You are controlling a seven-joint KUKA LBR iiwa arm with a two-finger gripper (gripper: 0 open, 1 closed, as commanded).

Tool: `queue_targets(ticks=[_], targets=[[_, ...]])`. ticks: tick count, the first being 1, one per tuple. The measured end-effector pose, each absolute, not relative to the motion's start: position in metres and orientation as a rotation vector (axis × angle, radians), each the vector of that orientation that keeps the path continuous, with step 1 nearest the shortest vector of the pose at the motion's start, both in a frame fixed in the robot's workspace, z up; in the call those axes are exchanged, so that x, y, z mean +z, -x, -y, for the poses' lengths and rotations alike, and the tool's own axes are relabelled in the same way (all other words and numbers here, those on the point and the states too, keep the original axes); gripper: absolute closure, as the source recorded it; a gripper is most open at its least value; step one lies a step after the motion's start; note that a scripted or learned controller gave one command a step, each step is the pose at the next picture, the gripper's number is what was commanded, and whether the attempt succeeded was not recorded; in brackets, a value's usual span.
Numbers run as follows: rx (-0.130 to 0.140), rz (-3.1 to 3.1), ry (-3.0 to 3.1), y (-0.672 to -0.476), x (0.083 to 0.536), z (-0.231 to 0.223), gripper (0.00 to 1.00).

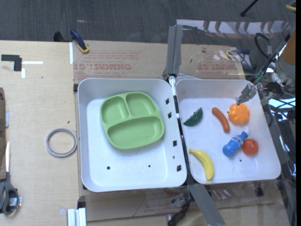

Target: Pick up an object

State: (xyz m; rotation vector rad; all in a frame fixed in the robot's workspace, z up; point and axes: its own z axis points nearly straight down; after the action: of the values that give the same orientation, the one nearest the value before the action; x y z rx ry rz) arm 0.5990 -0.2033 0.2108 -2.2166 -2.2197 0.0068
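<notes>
Gripper (pixel 246 94) hovers just above orange pepper (pixel 239 114) in right bin (pixel 270 171); its state is unclear.

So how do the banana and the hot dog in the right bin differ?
The banana is yellow, thicker and lies near the bin's front left; the hot dog is orange-red, thinner and lies further back, beside the orange pumpkin. Both are curved, elongated toy foods lying flat on the right bin floor.

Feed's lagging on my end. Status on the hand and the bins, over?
Hand low over right bin's far right corner, nothing seen between fingers. Orange pumpkin toy just below it, untouched. Sausage close beside the pumpkin toy.
</notes>
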Motion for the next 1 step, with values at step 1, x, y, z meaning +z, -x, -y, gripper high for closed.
queue_targets(ticks=[1], targets=[[-0.017,2.237,2.230,-0.6182,0.1188,0.1675,0.00]])
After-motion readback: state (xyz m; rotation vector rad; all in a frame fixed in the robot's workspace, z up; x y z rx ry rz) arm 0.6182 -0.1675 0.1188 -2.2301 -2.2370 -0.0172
